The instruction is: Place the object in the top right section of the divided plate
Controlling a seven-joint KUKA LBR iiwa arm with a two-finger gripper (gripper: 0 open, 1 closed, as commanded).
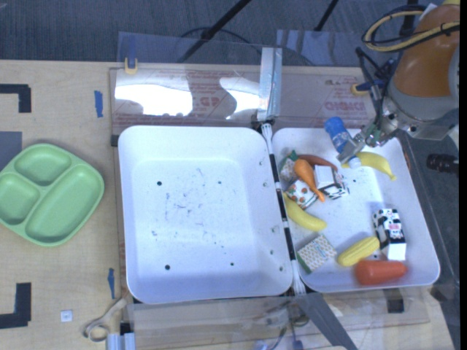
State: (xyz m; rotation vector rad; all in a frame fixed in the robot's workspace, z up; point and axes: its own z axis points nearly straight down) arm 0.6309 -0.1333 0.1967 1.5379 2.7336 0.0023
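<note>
The green divided plate (49, 193) lies flat on the bench, left of both bins.

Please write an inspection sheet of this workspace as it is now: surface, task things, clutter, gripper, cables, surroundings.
Surface: wooden bench bearing two white bins; the left bin shows only small marks on its floor.
Job's things: green divided plate on the bench, left of both bins, nothing in its sections.
Clutter: the right bin holds a blue bottle, two bananas, a carrot, a corn cob, a red piece, a cow-patterned carton and small boxes.
Grippers: gripper low over the right bin's back, beside the blue bottle; finger state cannot be told.
Cables: yellow and black loops on the arm.
Surroundings: clear panels behind the bins; dark stand legs on the grey floor.
</note>
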